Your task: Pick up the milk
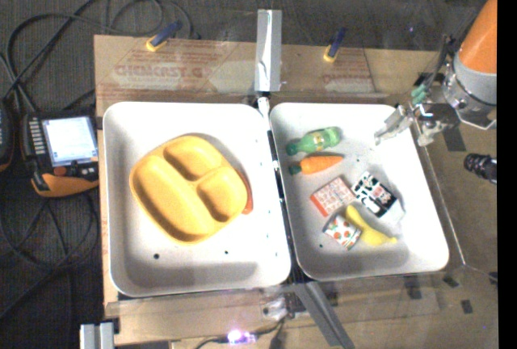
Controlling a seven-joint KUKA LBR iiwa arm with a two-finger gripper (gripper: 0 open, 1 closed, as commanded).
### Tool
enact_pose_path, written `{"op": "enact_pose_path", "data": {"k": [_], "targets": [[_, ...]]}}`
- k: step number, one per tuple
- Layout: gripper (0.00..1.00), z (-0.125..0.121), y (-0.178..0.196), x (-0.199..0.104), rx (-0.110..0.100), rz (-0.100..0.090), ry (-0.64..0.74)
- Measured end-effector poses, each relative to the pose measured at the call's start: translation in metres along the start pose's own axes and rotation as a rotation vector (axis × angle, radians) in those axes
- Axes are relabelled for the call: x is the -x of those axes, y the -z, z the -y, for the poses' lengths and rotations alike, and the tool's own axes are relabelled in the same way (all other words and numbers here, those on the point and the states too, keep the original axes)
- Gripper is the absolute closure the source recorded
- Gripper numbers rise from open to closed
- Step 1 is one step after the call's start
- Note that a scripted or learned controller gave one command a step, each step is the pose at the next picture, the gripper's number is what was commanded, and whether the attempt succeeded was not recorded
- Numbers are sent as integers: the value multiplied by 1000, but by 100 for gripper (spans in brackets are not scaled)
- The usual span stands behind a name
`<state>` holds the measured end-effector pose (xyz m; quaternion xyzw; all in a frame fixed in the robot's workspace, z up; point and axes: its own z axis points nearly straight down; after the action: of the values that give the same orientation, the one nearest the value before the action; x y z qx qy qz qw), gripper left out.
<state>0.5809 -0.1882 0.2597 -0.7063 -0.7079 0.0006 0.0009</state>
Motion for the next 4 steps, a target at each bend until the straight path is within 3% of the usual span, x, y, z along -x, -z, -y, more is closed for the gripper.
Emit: {"op": "enact_pose_path", "data": {"k": [1, 2, 3, 4], "targets": [[0, 27, -106, 32, 0, 0, 181], [0, 24, -141, 32, 32, 6, 209], [0, 21, -148, 29, 41, 12, 230], [0, 41, -154, 10, 14, 2, 182]]}}
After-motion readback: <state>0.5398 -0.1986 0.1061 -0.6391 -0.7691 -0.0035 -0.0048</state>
